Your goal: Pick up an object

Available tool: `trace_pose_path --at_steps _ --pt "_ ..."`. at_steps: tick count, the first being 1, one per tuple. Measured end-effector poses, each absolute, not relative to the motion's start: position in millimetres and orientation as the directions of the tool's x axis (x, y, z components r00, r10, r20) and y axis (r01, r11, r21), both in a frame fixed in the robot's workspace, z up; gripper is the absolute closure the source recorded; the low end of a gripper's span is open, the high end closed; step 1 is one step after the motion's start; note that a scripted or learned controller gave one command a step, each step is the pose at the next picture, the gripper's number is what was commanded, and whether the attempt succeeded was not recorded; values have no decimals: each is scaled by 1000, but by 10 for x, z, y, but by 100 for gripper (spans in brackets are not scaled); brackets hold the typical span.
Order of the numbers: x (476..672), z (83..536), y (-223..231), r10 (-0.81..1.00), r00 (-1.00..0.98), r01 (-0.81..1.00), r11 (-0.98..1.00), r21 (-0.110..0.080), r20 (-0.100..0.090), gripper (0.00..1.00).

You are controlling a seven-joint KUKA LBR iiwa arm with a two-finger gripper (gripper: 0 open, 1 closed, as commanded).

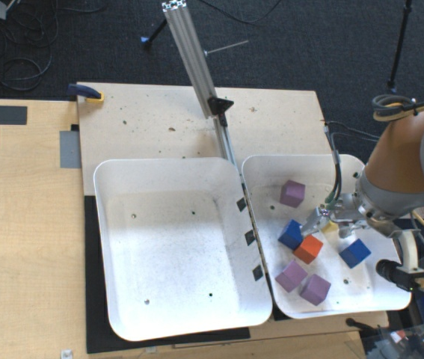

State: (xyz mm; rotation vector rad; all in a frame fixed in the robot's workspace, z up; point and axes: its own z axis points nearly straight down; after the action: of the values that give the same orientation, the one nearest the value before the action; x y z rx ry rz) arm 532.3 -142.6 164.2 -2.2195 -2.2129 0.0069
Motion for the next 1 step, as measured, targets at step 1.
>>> trace_pose_path --at_steps 1 --pt "5268 1197 -1403 1000 4 1000 -4 -9 3 0"
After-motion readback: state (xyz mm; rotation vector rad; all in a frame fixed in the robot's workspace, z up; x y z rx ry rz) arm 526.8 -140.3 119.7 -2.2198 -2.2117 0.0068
